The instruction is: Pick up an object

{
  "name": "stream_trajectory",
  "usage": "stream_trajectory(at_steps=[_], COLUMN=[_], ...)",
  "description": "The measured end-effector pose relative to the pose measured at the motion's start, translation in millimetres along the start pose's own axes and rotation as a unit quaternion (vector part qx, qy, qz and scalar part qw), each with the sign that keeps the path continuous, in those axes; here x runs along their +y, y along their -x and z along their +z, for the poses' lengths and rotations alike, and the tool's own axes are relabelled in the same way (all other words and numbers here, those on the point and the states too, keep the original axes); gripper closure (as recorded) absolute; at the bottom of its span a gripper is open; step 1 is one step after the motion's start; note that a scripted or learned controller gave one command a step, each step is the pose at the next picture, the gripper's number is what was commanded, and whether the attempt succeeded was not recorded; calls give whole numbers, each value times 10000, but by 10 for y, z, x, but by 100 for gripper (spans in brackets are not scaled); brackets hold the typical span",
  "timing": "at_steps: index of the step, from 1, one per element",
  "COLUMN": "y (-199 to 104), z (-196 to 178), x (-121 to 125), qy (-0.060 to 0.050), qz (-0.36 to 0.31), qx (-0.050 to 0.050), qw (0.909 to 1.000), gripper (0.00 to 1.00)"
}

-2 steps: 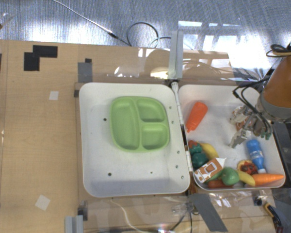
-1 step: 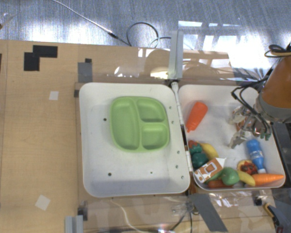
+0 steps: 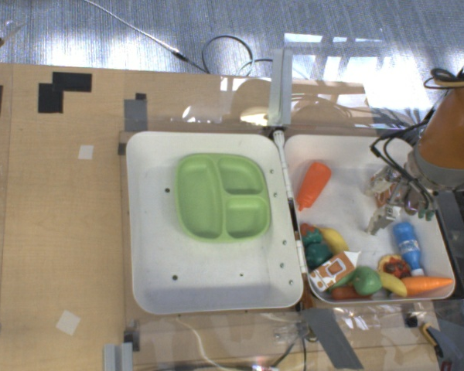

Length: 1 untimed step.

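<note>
My gripper [image 3: 390, 213] hangs over the right bin [image 3: 348, 161], in its right half, with the grey arm and orange band [image 3: 452, 134] behind it at the right edge. Its fingers stand open with nothing between them. A blue bottle [image 3: 407, 246] lies just below and to the right of the gripper. An orange carrot-shaped toy [image 3: 313, 184] lies to the gripper's left, apart from it. At the bin's front sit a yellow piece [image 3: 334, 240], a dark green piece [image 3: 317, 250], a small printed box [image 3: 332, 270], a green round toy [image 3: 366, 280] and an orange carrot [image 3: 427, 285].
The left bin [image 3: 151, 230] holds a green divided plate [image 3: 222, 196]. A low wall [image 3: 288, 207] parts the two bins. Black cables [image 3: 390, 141] hang by the arm over the right bin's back right corner. Bare wooden bench [image 3: 54, 207] lies to the left.
</note>
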State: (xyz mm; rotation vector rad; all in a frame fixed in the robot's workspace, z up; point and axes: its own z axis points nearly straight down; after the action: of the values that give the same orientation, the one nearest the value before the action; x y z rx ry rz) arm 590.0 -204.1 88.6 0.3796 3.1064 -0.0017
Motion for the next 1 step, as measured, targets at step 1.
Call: stream_trajectory(at_steps=[1], y=[-34], z=[-2], x=[-4], qy=[1], qz=[-163], qx=[-1], qw=[9999], gripper=[0])
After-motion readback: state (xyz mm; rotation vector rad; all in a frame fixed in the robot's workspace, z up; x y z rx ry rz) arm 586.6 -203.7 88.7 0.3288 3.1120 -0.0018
